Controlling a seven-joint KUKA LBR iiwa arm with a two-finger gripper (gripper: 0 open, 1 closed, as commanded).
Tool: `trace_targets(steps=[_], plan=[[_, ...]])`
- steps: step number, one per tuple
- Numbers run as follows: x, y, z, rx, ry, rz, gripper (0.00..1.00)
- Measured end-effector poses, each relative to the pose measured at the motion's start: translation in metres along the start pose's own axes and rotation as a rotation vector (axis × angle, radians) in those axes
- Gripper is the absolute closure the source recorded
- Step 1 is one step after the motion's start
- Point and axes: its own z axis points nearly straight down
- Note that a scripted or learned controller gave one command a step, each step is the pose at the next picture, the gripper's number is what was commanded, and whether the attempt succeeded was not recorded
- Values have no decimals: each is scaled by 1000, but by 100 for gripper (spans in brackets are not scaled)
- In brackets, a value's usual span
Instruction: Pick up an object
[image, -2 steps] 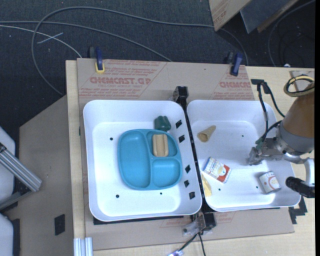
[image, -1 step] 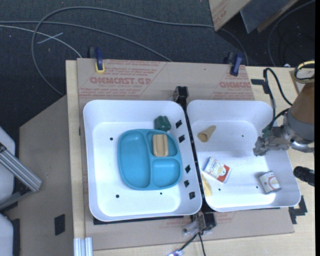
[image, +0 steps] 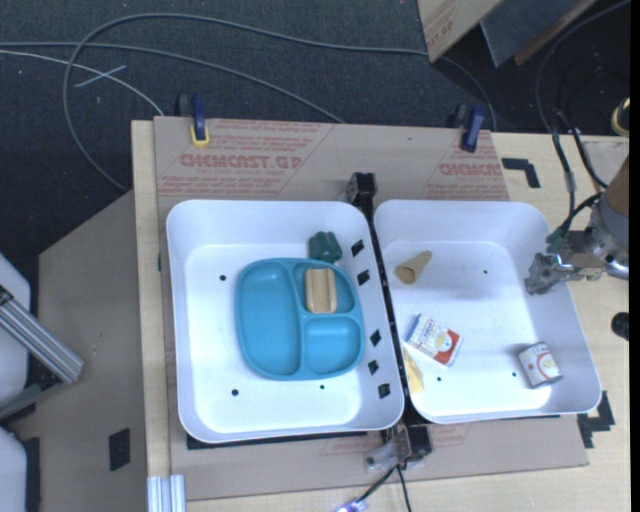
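Observation:
My gripper (image: 548, 268) hangs over the right rim of the right bin (image: 500, 225), with nothing seen in it. In that bin lie a tan cone (image: 413, 266) at the upper left, a white and red carton (image: 433, 340) in the lower middle, a small grey and red box (image: 540, 364) at the lower right, and a yellow piece (image: 413, 376) against the left wall. The small box is the nearest of these to the gripper, about a hand's width below it.
The left bin (image: 200, 300) holds a blue divided plate (image: 270, 325) with a tan block (image: 320, 290) in one compartment, and a dark green object (image: 325, 246) beside it. Black clips (image: 362, 262) run down the wall between the bins. Cables (image: 570, 150) hang near the arm at right.

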Motion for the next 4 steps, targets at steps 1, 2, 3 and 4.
trace_targets(steps=[1, 2, 3, 4], plan=[[7, 6, -61, -2, 0, -1, 100], [65, 12, -55, 7, 6, -6, 100], [125, 14, -47, 9, 7, -6, 100], [188, 12, -41, 9, 6, -6, 100]])
